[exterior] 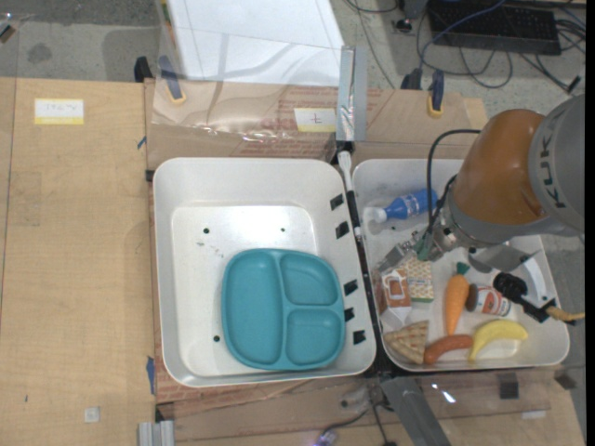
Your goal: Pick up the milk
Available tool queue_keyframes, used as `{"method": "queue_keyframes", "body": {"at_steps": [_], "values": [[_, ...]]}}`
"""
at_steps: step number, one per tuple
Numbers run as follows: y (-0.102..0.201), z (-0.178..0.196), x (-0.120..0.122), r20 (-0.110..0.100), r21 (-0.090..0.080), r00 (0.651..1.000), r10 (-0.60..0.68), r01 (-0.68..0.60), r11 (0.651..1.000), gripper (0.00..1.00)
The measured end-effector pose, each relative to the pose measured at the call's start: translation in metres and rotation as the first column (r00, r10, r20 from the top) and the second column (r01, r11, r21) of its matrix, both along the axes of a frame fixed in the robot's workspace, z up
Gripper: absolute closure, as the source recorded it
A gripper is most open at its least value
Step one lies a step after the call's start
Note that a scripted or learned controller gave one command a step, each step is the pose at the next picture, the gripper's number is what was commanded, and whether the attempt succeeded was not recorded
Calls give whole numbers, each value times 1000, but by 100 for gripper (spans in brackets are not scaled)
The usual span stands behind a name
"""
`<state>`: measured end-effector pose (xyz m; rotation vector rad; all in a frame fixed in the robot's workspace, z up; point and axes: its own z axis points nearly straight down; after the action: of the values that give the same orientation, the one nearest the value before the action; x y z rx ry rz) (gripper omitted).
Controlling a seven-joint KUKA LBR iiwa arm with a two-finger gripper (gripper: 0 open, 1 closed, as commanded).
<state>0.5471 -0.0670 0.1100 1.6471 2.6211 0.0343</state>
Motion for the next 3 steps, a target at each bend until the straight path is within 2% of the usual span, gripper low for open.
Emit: {"method": "queue_keyframes", "body": {"at_steps": [1,2,3], "values": [[-2,-1,-66,-1,0,998,57,-57,998,0],[0,-3,-40,-24,9,996,-85,85,996,0],[1,-2,-58,0,7,995,-98,98,995,0]]}}
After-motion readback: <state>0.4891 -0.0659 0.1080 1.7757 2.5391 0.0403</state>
